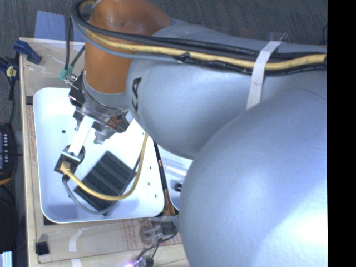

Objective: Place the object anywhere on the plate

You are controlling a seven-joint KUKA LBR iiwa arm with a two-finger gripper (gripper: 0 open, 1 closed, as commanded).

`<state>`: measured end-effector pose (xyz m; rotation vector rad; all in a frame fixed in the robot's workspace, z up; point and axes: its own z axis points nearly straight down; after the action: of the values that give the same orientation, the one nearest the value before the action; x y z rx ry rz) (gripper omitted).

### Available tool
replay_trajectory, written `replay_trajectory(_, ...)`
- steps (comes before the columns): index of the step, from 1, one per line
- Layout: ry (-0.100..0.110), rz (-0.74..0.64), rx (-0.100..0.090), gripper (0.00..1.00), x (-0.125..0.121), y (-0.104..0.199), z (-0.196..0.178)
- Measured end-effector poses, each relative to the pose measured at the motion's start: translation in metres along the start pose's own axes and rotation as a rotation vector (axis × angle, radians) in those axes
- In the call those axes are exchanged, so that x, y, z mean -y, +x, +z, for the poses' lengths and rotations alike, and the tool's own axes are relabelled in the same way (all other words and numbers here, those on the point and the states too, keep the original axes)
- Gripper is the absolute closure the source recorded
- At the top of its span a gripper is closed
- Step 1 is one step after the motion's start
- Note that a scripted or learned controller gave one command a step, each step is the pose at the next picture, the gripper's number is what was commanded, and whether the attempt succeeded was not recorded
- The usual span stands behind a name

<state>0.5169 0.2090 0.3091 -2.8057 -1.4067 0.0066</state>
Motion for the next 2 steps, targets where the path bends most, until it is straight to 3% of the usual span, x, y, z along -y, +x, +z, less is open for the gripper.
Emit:
replay_trajectory(1,0.001,-0.208,0.002,1.0,0.026,-0.035,-0.002)
replay_trajectory(2,0.001,-0.417,0.003,1.0,0.004,-0.062,0.01)
